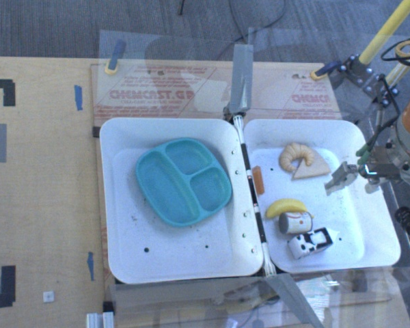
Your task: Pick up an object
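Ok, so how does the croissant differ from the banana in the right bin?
The croissant is tan; the banana is bright yellow. The croissant lies toward the far side of the right bin, beside a tan wedge; the banana lies nearer the camera, right above a small cup. The croissant looks thicker and curls more tightly; the banana is a slimmer, shallower arc. Both are curved food pieces arching upward in the view, apart from the gripper.

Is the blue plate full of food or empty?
Empty. The blue plate lies flat in the left bin, and all three of its compartments show bare blue. The croissant and banana sit in the right bin.
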You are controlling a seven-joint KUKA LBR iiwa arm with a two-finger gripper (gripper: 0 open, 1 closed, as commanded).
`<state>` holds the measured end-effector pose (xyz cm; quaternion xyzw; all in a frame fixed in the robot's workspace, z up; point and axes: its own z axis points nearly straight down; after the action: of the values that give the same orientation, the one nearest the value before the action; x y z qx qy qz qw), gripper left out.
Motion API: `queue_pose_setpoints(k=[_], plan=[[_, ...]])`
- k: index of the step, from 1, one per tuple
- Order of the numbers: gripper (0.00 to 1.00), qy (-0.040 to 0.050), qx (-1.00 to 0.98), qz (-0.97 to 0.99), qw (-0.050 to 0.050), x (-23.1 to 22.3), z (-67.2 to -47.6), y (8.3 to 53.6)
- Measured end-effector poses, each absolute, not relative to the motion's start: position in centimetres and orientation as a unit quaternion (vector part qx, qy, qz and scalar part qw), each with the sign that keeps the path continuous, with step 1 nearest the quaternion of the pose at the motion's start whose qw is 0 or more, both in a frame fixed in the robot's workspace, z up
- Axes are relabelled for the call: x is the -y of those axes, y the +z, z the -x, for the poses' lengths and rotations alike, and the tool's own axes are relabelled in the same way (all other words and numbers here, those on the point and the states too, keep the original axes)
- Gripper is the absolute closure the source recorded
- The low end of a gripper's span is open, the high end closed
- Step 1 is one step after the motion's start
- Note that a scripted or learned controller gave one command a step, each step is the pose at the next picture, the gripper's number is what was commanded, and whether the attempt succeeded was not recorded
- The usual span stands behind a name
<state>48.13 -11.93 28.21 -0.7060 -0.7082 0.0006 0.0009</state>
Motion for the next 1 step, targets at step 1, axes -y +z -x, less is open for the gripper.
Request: queue_pose_setpoints(k=[1], plan=[[0.0, 0.0005, 0.707, 0.707, 0.001, 5.81, -47.89, 18.37]])
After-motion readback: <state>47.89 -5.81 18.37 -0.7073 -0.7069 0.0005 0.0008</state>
